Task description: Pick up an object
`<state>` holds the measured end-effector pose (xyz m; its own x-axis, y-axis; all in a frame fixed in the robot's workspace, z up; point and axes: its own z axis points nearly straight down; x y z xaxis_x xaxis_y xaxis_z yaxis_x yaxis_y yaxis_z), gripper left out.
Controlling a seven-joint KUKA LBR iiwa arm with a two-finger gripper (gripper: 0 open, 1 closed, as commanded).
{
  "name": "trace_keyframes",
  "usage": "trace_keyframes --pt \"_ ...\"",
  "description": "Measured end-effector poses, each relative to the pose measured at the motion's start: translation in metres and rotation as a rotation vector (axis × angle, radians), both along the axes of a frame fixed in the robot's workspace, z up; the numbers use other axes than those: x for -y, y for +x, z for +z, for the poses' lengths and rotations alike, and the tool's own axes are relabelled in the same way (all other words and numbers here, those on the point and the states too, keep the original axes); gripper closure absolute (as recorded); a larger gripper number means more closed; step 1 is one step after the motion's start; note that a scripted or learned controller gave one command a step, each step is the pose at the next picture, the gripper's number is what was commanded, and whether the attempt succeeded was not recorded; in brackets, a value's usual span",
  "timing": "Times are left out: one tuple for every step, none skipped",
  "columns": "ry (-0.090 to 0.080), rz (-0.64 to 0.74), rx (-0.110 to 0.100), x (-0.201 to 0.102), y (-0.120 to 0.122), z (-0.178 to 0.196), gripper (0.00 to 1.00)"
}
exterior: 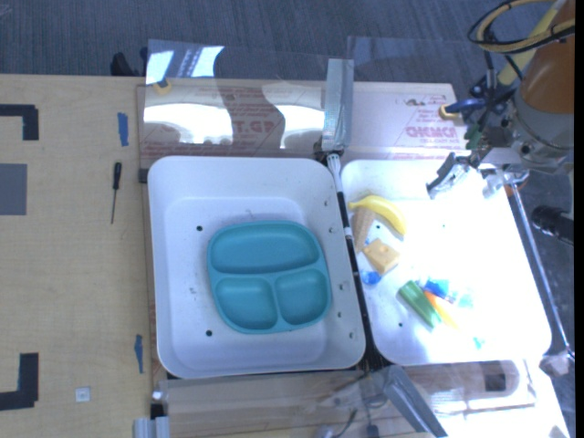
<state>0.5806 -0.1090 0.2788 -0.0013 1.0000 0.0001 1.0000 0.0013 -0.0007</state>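
Note:
The right bin (511, 272) holds a yellow banana (380, 213) near its left wall. Below the banana lies a tan block (381, 255) with a small blue piece (370, 278) beside it. Lower down sit a green object (418, 301) and a cluster of orange and blue items (444, 294). My gripper (468, 179) hangs over the bin's far right corner, above and to the right of the banana. Its fingers are spread open with nothing between them.
The left bin (173, 208) holds a teal divided plate (269, 275). A metal divider (338, 117) stands behind the seam between the bins. Yellow and black cables (511, 21) loop above the arm at top right. A small teal bit (476, 342) lies near the right bin's front.

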Motion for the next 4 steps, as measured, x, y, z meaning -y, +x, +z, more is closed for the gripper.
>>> trace_keyframes --pt "0.002 -0.109 -0.015 -0.053 0.052 -0.102 0.0" --pt "0.001 0.02 -0.007 -0.016 0.064 -0.162 0.0" --pt "-0.003 0.167 0.005 -0.009 0.053 -0.192 0.0" --pt "-0.003 0.118 0.017 -0.02 0.09 -0.085 0.0"
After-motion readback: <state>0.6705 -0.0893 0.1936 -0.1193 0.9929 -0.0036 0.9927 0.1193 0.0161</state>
